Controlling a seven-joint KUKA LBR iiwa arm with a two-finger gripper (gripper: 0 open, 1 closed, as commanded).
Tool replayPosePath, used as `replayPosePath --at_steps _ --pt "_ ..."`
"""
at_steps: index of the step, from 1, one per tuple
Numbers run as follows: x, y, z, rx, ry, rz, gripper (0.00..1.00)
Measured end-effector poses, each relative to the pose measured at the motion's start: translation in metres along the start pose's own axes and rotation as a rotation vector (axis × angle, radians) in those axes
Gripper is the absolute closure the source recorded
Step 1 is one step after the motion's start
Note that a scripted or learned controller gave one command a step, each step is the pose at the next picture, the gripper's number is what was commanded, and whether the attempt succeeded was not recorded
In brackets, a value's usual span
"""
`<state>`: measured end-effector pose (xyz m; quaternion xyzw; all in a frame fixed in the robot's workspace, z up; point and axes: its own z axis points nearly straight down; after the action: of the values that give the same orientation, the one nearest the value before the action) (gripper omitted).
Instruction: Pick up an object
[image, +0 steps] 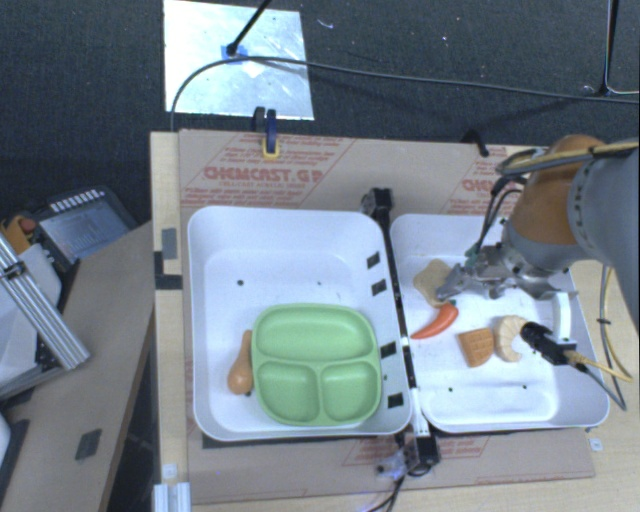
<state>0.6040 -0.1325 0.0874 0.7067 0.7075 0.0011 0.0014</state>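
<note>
In the right bin (500, 405) lie a beige flat piece (431, 277), a red-orange chili-shaped piece (436, 321), an orange wedge (478, 346) and a cream curved piece (511, 337). My gripper (458, 285) hangs low over the upper left part of this bin. It is just right of the beige piece and above the chili's tip. The arm's grey and orange wrist (555, 215) covers the bin's upper right corner. Nothing is visibly held.
The left bin (290, 235) holds a green three-compartment plate (315, 362) and a tan pear-shaped object (241, 366) at the plate's left. A black divider (390, 285) runs between the bins. Cables trail along the right bin's right side.
</note>
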Motion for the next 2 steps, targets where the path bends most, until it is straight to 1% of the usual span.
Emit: replayPosePath --at_steps 1,2 --pt "0.001 0.003 -0.013 -0.008 0.003 -0.001 1.0" --pt "-0.002 -0.005 -0.071 -0.002 -0.001 0.002 1.0"
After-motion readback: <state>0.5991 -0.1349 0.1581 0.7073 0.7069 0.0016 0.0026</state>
